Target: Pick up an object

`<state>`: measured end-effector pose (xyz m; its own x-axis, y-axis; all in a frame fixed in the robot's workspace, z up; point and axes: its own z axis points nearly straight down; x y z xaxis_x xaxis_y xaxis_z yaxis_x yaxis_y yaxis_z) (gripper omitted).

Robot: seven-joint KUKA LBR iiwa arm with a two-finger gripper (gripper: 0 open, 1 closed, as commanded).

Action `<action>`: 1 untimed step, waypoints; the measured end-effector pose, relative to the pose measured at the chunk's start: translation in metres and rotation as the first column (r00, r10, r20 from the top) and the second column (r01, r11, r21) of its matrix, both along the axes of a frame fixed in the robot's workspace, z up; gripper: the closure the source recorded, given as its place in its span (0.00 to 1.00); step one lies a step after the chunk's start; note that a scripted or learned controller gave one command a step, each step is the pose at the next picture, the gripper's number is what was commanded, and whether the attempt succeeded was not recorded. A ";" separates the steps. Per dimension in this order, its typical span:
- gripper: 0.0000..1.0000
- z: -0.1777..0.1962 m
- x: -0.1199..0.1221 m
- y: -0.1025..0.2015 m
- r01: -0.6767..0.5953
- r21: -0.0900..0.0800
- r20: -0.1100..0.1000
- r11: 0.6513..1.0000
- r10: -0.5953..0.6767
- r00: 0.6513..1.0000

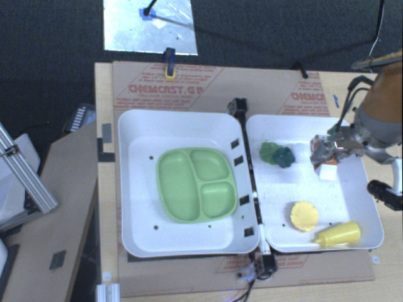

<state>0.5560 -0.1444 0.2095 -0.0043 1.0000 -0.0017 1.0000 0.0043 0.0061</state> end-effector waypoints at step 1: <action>1.00 0.057 -0.006 0.005 -0.001 0.000 0.001 1.000 0.001 1.000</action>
